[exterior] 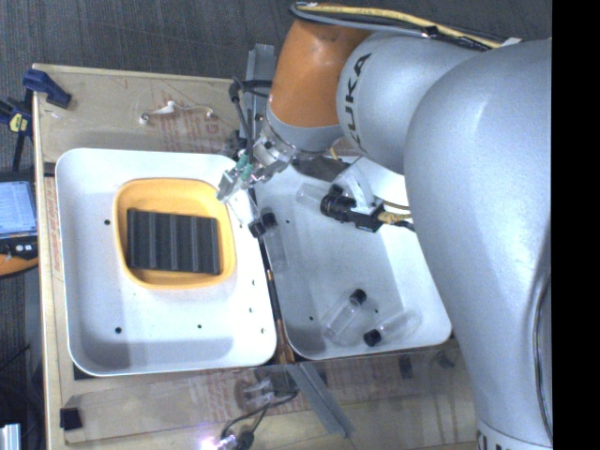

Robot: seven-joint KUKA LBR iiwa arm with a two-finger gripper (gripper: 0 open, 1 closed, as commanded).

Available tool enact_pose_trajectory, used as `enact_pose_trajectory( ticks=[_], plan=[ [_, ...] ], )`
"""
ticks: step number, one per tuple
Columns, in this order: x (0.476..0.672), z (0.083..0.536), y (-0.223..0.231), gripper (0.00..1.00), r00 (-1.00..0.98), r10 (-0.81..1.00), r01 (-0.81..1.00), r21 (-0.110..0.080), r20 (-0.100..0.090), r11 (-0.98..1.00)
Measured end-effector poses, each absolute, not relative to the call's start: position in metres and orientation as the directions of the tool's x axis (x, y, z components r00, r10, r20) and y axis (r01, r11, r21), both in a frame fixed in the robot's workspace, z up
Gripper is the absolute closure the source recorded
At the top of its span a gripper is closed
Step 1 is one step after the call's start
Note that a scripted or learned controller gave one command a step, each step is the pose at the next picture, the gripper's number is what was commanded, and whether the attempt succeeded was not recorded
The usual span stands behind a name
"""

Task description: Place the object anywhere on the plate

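Observation:
A yellow plate (169, 193) with rounded corners sits in the left bin (159, 345). A dark grey ribbed slab (173, 242) lies flat on the middle of the plate. My gripper (234, 181) hangs over the divide between the two bins, just off the plate's upper right corner and pointing down-left toward it. Something small and greenish shows at its tip, too small to identify. A small black-capped piece (262, 222) lies just below the gripper at the right bin's left wall.
The right bin (309, 279) holds clear vials with black caps (349, 309) (386, 330) near its front edge. My arm covers the bin's far and right parts. A black cable connector (349, 206) juts from the wrist. Clamps and metal brackets line the wooden bench.

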State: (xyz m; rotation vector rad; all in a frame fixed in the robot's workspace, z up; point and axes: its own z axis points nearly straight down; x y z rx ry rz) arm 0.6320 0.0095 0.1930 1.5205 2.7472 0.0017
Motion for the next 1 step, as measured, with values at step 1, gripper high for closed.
enact_pose_trajectory(
  ticks=[1],
  plan=[
    [0.6319,0.1929,0.009,0.0,-0.53,0.848,0.848,0.001,-0.001,0.53]
  ],
)
